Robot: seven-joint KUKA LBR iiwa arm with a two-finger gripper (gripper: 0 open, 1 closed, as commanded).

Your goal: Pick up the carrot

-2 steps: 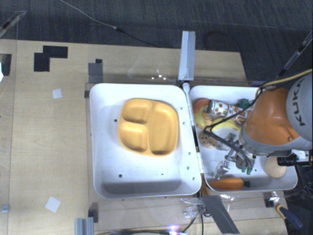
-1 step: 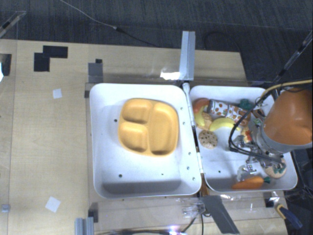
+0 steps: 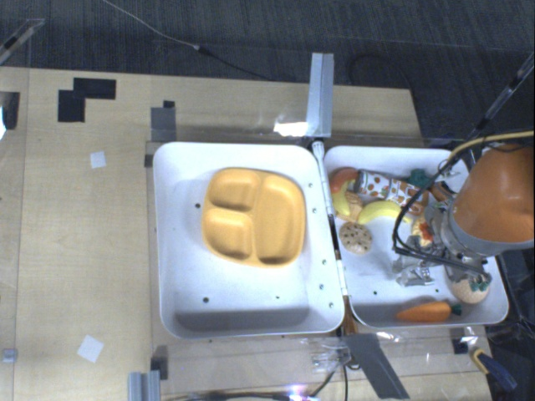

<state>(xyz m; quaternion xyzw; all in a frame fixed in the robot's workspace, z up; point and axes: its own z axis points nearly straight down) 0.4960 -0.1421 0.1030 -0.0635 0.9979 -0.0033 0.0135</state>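
Carrot just below the gripper — apart from it — finger state unclear.

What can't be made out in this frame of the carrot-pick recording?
- Gripper: its fingers sit beneath the arm's wrist; open or shut is unreadable from the camera view.
- Right bin: the arm hides much of its right half.
- Egg-like object: partly under the wrist, identity unsure.
- Patterned item behind the banana: too small to name.
- Carrot: visible, lying at the front wall, apart from the gripper.
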